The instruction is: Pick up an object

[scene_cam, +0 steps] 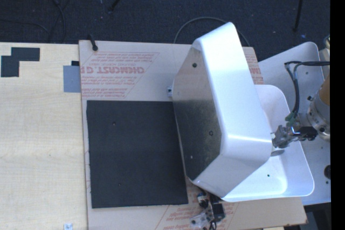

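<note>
A pale wooden counter (38,137) carries a black mat (135,153); at its 3 o'clock side a white bin (226,94) stands tipped on edge, the jaws (281,137) gripping its rim, another bin (296,180) beneath

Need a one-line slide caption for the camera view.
End effector at the rim of a white bin tipped on its side, beside a dark mat and a second bin.

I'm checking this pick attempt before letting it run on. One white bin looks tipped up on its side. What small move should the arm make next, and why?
Probably a short, slow retreat to the right. The gripper sits against the rim of the tilted bin, which stands on edge with its metal underside exposed above the black mat. No loose object shows near the gripper, so pressing on seems pointless and may tip the bin further.
</note>
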Motion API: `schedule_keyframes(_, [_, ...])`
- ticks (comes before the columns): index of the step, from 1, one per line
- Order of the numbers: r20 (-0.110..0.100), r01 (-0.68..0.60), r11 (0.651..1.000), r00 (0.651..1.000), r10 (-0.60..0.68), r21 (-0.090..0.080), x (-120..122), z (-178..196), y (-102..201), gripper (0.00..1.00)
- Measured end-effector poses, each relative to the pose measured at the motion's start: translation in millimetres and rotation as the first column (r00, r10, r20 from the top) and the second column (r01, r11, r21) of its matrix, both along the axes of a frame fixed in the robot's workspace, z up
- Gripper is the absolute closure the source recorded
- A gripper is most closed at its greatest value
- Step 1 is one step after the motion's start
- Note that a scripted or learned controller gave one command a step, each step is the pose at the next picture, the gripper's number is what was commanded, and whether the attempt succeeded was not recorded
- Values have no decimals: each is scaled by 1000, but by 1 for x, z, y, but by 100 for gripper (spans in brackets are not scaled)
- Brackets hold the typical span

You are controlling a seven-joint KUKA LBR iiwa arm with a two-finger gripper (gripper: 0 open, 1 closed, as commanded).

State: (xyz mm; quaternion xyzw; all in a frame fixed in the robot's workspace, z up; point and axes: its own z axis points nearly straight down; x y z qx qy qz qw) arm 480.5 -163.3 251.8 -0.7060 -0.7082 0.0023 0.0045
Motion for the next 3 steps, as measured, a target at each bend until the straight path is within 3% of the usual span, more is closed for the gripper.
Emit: schedule_keyframes(3, [-2, 2, 1000, 1000, -2, -4, 14, -11, 152, 100])
